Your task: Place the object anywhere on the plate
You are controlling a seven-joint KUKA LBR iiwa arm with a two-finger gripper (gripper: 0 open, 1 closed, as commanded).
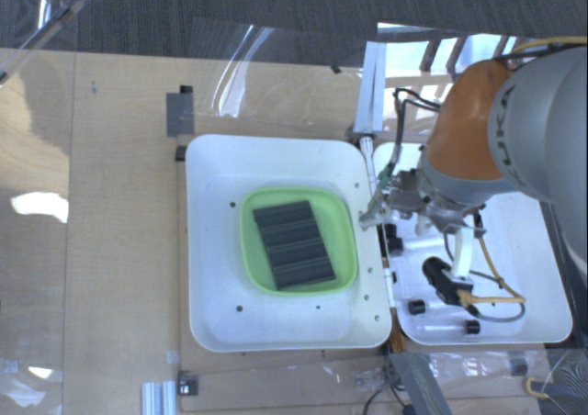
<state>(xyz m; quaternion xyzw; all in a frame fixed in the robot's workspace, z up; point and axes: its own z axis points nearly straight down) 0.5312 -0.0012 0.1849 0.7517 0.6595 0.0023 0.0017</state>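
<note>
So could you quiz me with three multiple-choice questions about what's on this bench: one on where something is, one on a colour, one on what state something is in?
1. Where does the dark grey ribbed rectangular block lie?
A. On the bare bench wood
B. On the green square plate
C. In the right white bin

2. What colour is the band above the arm's wrist?
A. Orange
B. Blue
C. Green

3. How does the ribbed block sit?
A. Standing on end
B. Hanging from the arm
C. Lying flat, free of the arm

Answers:
1. B: the block rests inside the green square plate, which sits in the left white bin.
2. A: the orange band shows on the grey arm over the right white bin.
3. C: its ribbed face points up and the arm is off to its right, apart from it.
</note>
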